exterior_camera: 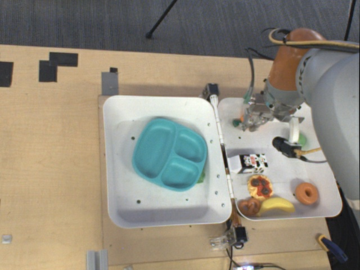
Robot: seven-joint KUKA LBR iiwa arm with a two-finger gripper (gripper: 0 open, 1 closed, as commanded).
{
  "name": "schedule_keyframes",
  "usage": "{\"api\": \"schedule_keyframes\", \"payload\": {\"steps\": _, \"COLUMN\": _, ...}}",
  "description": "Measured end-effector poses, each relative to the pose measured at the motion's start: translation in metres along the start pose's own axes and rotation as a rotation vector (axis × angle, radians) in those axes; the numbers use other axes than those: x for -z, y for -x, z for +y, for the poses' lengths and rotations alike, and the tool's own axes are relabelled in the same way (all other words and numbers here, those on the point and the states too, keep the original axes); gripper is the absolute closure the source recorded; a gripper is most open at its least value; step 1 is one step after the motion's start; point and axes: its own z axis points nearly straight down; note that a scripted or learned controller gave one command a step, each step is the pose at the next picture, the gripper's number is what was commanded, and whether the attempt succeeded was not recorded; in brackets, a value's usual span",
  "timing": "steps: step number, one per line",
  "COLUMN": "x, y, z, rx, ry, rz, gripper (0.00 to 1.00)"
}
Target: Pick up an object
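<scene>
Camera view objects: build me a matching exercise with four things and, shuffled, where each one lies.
Things:
1. teal divided plate
2. banana
3. doughnut
4. gripper

Places:
A. right bin, far end
B. left bin, middle
C. right bin, near edge, beside the pizza toy
D. right bin, near right corner

Pairs: 1-B, 2-C, 3-D, 4-A

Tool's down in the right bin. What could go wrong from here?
1. The tool sits at the far-left corner of the right bin, near the wall; it may clip it.
2. The pizza, banana and a brown piece crowd together at the near edge; a grab there may catch two.
</scene>
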Motion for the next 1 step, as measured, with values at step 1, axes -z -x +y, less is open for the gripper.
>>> {"api": "schedule_keyframes", "payload": {"steps": 1, "x": 0.0013, "y": -0.0001, "z": 0.0016, "rx": 0.001, "ry": 0.008, "rz": -0.001, "gripper": 0.00}}
